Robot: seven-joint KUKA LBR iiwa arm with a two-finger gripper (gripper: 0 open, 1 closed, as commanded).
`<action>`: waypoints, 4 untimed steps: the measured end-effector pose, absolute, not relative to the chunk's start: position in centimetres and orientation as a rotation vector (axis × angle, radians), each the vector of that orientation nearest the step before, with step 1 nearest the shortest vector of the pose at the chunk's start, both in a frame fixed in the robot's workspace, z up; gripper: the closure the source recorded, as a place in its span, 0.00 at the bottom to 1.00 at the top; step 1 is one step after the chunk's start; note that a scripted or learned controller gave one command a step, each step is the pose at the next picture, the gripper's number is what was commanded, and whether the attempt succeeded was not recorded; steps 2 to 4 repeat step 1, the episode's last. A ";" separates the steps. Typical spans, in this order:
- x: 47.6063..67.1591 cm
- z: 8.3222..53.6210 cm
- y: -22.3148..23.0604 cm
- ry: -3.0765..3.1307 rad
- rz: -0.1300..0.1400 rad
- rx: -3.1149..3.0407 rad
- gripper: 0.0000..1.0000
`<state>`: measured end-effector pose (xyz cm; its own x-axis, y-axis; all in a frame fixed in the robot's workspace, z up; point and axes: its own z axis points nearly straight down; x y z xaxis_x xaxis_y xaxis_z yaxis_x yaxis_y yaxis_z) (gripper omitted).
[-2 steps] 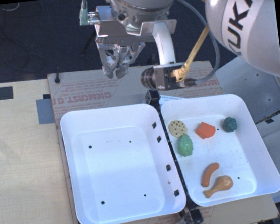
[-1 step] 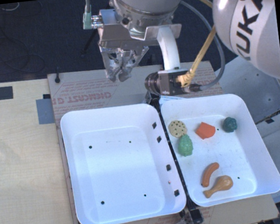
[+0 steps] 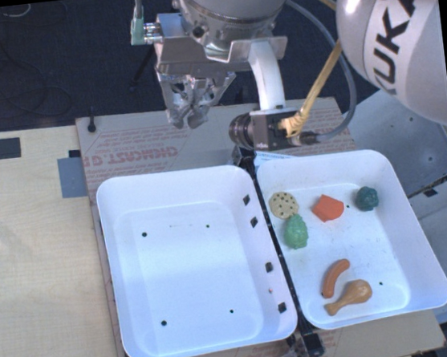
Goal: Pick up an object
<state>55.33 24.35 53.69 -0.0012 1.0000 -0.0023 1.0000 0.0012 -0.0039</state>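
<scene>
So the grey arm's two-finger gripper [image 3: 192,113] hangs high up over the far edge of the brown cardboard sheet [image 3: 163,147], behind the two shallow white plastic bins, and it isn't touching anything. Nothing sits between the fingers; they look bunched close together, but from this angle I honestly can't tell if they're fully pressed together or a bit spread. All the pickable stuff is in the right-hand bin [image 3: 406,216], well apart from the gripper. Near the divider there's a round tan cookie-looking disc with dots [image 3: 282,203], and just below it, pretty much touching, a fuzzy light-green lump [image 3: 295,231]. Further right is an orange-red wedge-shaped block [image 3: 328,208], then a small dark teal ball-ish thing [image 3: 366,197] close to the right wall. Toward the front sit a reddish-brown sausage shape [image 3: 334,277] and a tan drumstick-shaped toy [image 3: 349,295], lying just beside each other. The left-hand bin [image 3: 116,227] is bare white with a few small dark dots. A black cylindrical fitting with a yellow cable [image 3: 266,130] sits behind the bins where they meet, and the pale wooden worktop [image 3: 34,278] stretches off to the left.
</scene>
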 end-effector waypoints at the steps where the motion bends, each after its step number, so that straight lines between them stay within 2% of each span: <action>1: 54.8 53.7 24.2 -2.221 0.009 -2.218 1.00; 4: 54.8 53.7 24.2 -2.221 0.009 -2.218 1.00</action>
